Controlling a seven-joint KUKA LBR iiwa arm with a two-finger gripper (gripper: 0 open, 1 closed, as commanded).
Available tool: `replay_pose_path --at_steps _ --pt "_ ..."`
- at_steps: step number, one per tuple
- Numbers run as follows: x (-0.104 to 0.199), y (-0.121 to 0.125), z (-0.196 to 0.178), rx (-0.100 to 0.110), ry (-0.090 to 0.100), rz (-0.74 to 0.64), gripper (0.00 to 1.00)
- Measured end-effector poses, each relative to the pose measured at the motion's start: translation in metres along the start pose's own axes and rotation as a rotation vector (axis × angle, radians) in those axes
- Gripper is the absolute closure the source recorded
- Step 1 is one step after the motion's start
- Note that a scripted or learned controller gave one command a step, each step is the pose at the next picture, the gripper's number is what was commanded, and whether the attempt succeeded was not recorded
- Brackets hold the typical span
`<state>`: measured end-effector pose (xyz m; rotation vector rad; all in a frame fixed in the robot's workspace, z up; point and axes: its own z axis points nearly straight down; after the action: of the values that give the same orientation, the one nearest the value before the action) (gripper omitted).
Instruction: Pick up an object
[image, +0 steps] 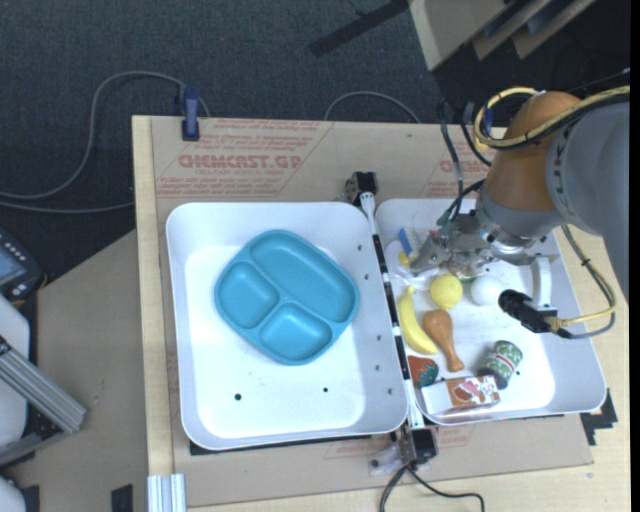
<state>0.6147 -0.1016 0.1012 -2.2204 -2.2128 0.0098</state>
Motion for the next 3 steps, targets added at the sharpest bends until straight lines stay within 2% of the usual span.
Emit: replay_pose_path --at_steps 1,2,3 --pt "-0.001 -0.01 0.01 -0.026 -0.002 -0.006 0.0" --pt "-0.004 -0.009 -0.002 -0.032 -0.009 -0.002 1.0" --pt "-0.004 -0.009 -0.001 -0.029 -0.008 -0.002 0.0"
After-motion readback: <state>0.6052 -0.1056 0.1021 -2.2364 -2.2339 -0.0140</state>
